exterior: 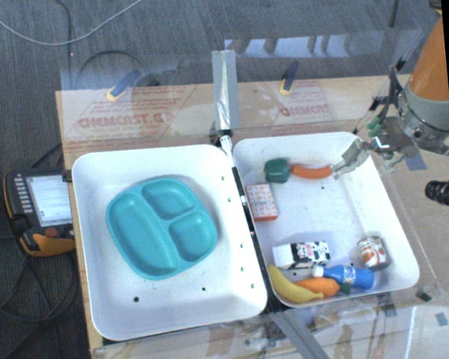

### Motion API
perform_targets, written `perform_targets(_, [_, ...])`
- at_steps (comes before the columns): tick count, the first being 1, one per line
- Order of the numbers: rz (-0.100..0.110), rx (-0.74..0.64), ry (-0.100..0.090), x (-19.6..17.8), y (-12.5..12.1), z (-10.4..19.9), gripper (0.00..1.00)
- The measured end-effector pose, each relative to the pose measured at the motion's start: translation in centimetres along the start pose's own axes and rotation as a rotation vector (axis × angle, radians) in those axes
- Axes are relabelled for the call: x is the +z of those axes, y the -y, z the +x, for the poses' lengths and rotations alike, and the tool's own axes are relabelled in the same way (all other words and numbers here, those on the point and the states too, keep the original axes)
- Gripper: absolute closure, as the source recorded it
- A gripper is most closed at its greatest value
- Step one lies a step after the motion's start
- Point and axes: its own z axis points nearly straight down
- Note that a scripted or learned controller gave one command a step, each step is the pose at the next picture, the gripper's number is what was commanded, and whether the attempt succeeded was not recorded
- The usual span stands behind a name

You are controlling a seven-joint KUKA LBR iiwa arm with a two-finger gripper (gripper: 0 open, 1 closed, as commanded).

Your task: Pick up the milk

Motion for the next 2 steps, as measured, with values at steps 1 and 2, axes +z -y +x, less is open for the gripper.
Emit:
perform_targets(1, [0.002, 0.013, -0.001, 7.5, 7.3, 2.4, 0.00])
perform_targets(2, [-0.001, 0.071, -0.001, 15.4, 5.9, 6.5, 0.00])
